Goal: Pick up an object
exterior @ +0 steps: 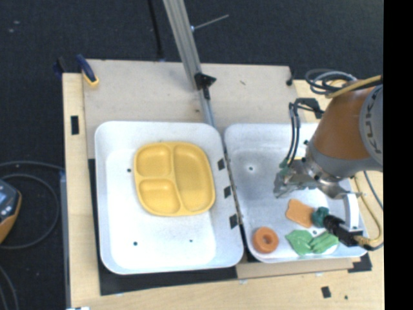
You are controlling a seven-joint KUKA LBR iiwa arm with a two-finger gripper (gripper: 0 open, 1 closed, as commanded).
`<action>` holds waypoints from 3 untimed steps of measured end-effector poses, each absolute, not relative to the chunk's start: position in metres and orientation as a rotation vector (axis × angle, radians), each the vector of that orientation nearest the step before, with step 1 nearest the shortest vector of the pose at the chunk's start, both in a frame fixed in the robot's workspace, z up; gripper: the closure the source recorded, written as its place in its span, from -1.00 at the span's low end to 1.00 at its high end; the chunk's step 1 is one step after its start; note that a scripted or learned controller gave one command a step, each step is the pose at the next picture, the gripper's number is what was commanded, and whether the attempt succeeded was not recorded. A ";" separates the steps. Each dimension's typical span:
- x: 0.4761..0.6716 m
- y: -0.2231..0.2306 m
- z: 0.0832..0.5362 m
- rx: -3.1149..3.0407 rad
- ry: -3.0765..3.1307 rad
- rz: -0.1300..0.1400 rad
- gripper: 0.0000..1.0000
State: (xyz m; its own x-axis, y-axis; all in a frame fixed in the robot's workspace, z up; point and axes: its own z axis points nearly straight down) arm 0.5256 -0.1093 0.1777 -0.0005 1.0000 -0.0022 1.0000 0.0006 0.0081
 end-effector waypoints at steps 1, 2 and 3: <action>0.519 -0.115 0.236 2.213 2.219 0.007 1.00; 0.520 -0.116 0.210 2.221 2.221 -0.002 1.00; 0.530 -0.057 0.210 2.212 2.230 0.003 1.00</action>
State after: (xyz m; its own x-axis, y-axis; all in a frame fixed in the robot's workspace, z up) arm 0.5296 -0.0575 0.2098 -0.0083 1.0000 0.0012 1.0000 0.0083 0.0019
